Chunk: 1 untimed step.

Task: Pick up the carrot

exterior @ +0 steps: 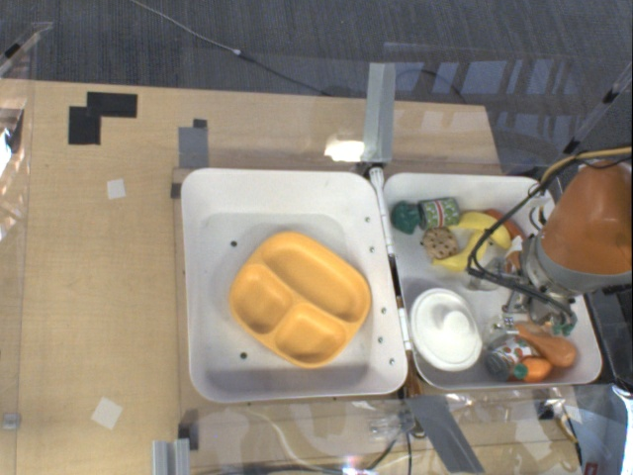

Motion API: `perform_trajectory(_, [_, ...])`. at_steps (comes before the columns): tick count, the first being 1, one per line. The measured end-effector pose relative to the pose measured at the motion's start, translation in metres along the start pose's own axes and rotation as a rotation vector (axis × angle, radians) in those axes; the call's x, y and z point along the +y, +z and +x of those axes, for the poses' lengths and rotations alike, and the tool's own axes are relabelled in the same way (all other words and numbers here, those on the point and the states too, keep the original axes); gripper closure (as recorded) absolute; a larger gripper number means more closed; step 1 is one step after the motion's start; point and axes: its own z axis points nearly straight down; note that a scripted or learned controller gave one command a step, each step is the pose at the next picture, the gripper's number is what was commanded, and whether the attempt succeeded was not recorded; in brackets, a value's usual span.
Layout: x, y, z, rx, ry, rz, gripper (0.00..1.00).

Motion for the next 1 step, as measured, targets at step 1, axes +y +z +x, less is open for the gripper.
perform_trajectory(1, [0.0073, -0.0004, 0.0219, 0.001, 0.184, 0.000, 0.00])
